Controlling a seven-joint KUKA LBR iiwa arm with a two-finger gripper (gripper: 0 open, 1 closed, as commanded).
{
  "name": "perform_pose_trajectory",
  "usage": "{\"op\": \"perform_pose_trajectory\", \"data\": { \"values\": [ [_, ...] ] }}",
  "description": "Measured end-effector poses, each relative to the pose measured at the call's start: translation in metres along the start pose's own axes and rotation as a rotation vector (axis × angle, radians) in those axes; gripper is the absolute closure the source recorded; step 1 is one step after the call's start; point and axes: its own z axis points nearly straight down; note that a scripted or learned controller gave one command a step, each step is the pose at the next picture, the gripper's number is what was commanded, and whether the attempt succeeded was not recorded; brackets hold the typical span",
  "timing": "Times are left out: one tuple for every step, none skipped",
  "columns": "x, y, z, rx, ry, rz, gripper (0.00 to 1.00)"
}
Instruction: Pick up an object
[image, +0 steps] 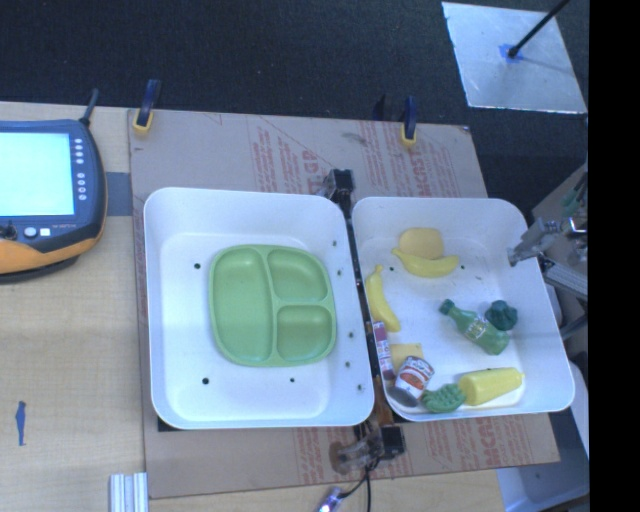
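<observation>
Two white bins on a cardboard-covered bench, gripper at the right bin's outer rim.

Nearest, along the right bin's front wall: a yellow block, smooth and oblong, touching a knobbly green piece; beside these a small red-and-white can on a flat yellow tile; mid-bin, a glossy green bottle lying tilted, its base against a dark green lump; a curved yellow banana by the dividing wall; farther back, a second banana touching a rounded yellow shape; the left bin bears a matte green plate with three compartments; the grey metal gripper sits at the right rim, holding nothing; whether its fingers are spread or pressed together cannot be told; a tablet lies far left.
</observation>
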Motion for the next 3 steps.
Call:
{"op": "perform_pose_trajectory", "data": {
  "values": [
    [0.017,0.053,0.058,0.002,0.0,-0.002,0.0],
    [0.032,0.02,0.161,0.002,0.0,-0.001,0.0],
    [0.033,0.015,0.197,0.002,0.0,0.0,0.0]
  ]
}}
